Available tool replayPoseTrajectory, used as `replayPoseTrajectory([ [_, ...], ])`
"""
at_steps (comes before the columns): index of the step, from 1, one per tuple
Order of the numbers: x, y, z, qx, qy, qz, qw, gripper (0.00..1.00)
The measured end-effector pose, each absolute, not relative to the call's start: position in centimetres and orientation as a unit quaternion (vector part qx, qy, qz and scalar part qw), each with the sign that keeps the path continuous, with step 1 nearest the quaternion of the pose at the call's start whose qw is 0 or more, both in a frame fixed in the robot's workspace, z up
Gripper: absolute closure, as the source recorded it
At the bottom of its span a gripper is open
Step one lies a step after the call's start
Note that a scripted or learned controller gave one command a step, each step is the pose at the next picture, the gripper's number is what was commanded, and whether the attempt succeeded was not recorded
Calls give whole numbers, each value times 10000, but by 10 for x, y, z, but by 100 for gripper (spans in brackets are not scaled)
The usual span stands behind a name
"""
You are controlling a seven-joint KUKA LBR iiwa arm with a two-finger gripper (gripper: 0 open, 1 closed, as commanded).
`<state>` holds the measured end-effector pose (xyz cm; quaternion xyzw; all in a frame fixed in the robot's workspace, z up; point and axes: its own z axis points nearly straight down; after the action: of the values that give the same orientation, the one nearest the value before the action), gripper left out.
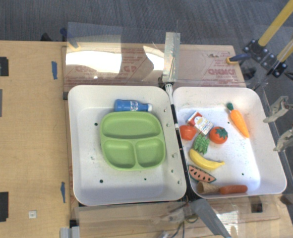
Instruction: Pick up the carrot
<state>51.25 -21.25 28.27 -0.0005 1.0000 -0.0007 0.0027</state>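
Red print on clear panels (205, 66) behind the bins, too blurred to read

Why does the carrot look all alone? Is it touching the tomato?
Apart. The camera view shows bare white bin floor between the carrot and the tomato.

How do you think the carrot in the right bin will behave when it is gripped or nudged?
The carrot looks like smooth toy plastic, so probably stiff, light and a bit slippery. Its tapered, rounded body lies flat near the right bin wall, so a push would likely roll it.
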Motion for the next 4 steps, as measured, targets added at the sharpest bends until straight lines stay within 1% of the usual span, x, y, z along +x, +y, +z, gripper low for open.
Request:
replayPoseTrajectory([
  [1,532,-213,146,-614,9981,25,-33,0],
  [2,572,-199,96,-27,10000,-9,42,0],
  [3,574,-196,107,-43,10000,-10,65,100],
  [4,628,-163,90,-16,10000,-4,72,100],
])
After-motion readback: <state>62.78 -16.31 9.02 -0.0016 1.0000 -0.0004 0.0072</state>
